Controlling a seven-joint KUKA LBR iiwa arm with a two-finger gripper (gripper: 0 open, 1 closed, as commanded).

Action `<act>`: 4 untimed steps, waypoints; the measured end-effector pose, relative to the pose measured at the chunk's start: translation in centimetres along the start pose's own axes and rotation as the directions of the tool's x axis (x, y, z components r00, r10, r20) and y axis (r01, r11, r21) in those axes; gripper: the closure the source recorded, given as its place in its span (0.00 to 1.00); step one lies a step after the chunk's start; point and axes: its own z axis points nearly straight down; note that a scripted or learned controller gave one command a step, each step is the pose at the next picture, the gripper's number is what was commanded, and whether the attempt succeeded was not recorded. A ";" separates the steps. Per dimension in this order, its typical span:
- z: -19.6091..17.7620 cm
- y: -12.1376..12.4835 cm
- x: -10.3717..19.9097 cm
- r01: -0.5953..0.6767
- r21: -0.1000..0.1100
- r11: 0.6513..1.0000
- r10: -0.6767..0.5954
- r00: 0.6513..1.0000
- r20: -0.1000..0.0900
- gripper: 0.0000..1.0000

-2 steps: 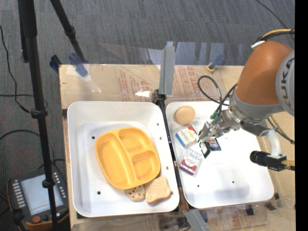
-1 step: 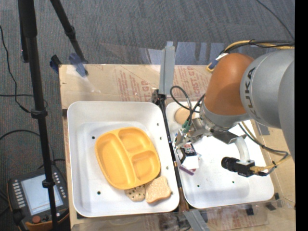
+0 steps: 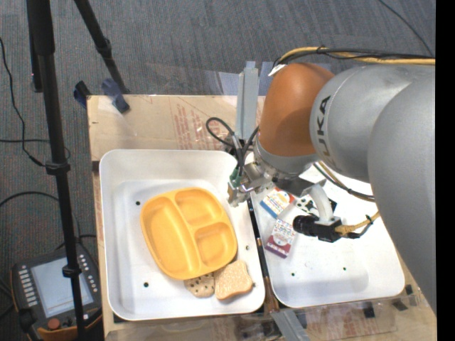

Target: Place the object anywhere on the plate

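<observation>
A yellow divided plate [image 3: 188,240] lies in the left white bin [image 3: 121,190]. My gripper [image 3: 238,189] hangs just past the plate's upper right corner, close to the wall between the two bins, with the arm's orange band right above it. A slice of bread [image 3: 234,281] and a brown waffle-like piece [image 3: 201,285] rest against the plate's near edge. In the right bin [image 3: 341,275] lie a blue-and-white packet [image 3: 276,202] and a pink-and-white packet [image 3: 281,239], just right of the gripper. What sits between the gripper's tips is hidden by the wrist.
A small black-and-white item [image 3: 307,203] lies in the right bin, partly under the arm. A dark tripod pole [image 3: 53,162] stands left of the bench. Cardboard [image 3: 170,123] covers the bench behind the bins.
</observation>
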 end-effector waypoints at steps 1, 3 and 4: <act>-4.5 -8.3 -3.1 0.075 0.000 0.997 -0.075 0.997 0.000 1.00; -7.0 -3.8 -12.2 0.635 -0.005 0.773 -0.635 0.773 0.005 1.00; -8.8 -7.8 -8.5 0.697 -0.003 0.717 -0.697 0.717 0.003 1.00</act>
